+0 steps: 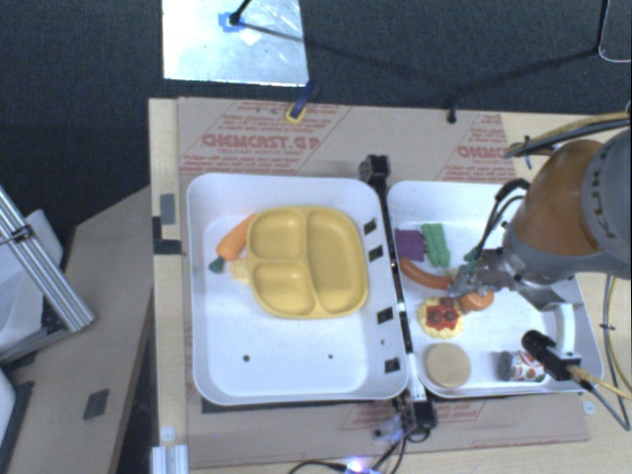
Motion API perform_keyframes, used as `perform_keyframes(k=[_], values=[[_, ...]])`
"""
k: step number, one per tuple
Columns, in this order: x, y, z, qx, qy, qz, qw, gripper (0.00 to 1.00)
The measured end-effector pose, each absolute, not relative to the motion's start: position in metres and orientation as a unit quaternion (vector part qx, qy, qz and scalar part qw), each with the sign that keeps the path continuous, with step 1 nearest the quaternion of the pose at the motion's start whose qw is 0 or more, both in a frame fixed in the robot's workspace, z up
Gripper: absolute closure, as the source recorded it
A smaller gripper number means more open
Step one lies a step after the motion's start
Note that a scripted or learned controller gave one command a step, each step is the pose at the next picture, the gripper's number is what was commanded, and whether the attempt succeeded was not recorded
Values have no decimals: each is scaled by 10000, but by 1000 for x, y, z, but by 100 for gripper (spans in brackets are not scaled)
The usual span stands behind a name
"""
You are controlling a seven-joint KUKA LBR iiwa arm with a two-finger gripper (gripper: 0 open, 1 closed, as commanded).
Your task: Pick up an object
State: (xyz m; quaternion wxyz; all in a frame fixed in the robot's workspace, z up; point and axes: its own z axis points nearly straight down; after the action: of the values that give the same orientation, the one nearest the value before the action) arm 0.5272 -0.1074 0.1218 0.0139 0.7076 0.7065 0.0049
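Gripper [462, 292] low over 1 sausage [425, 275].

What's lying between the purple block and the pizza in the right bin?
In the camera view, a hot dog lies slantwise between the purple block and the pizza.

Lighting even and bright from overhead. Strong glare on the silver sheet [235, 26] at top. White bins [212, 265] near overexposed. Shadows soft. Focus slightly soft throughout.
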Motion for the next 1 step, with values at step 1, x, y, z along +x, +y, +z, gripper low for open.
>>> perform_keyframes(k=[1], values=[[535, -100, 179, 7054, 7088, 20, 25, 100]])
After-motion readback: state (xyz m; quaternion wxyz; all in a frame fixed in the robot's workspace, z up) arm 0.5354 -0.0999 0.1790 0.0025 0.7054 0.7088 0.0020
